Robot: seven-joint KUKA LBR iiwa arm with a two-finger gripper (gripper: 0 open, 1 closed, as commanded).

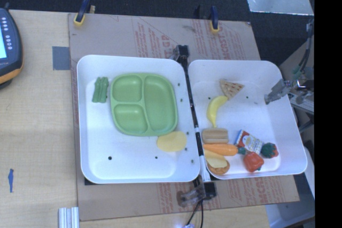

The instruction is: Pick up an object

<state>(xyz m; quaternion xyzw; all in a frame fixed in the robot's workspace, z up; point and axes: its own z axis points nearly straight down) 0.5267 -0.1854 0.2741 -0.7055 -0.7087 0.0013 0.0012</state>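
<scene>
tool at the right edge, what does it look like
The tool is a small grey metal piece, pale and shiny, tapering to a narrow tip over the right bin. Behind it sit more grey metal parts and thin dark cables. No markings are readable.

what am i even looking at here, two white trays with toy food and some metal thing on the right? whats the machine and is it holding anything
This is one photo from a camera fixed above a workbench, looking down at a slant. The metal thing at the right edge is the gripper of a robot arm, the two-fingered "hand" it uses to grab things. It reaches in from the right and sits over the rim of the right bin. Nothing can be seen between its fingers, so it is not holding anything that shows here.

The left bin holds a green divided plate, a green bean-like toy beside it, and a yellow piece near the plate's lower corner.

The right bin holds toy food: a banana, a wedge-shaped slice, a carrot, and a cluster of other small pieces along the near edge.

The robot's job is simply to pick up one object.
</scene>
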